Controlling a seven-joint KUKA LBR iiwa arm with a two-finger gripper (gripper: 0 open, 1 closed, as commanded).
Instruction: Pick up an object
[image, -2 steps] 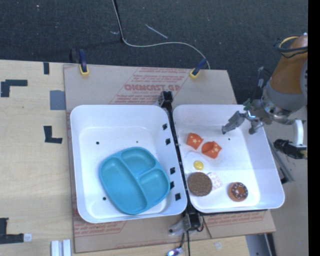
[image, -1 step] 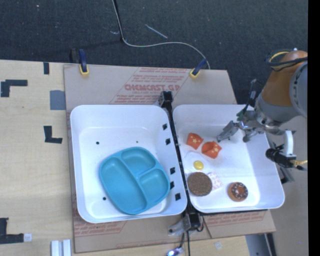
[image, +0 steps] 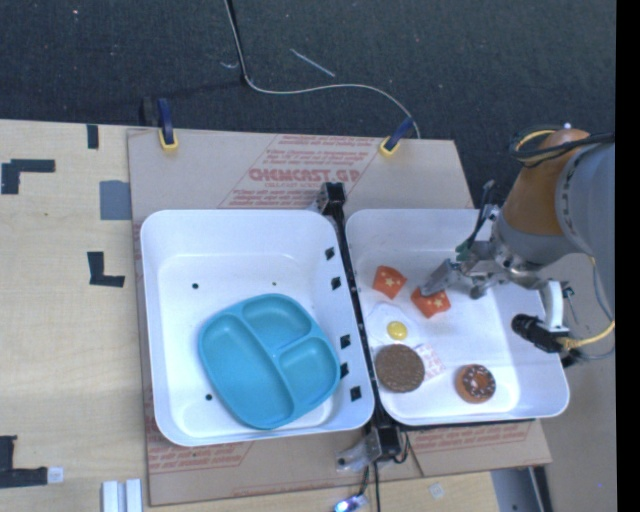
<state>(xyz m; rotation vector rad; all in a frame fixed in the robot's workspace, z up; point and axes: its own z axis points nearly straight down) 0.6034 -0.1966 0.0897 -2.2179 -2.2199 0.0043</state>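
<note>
Pincer (image: 436, 291) touching red block (image: 432, 303)

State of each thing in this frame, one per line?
Gripper: low in the right bin, at an orange block.
Second orange block: loose, left of it.
Yellow piece: loose.
Brown disc: flat.
Donut: flat.
Blue tray: flat in left bin.

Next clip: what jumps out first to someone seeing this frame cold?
The big blue divided plate lying in the left bin catches the eye first. Next comes the grey arm with its orange band reaching into the right bin, its claw low beside an orange block. A second orange block, a yellow piece, a brown disc and a donut lie scattered there.
</note>
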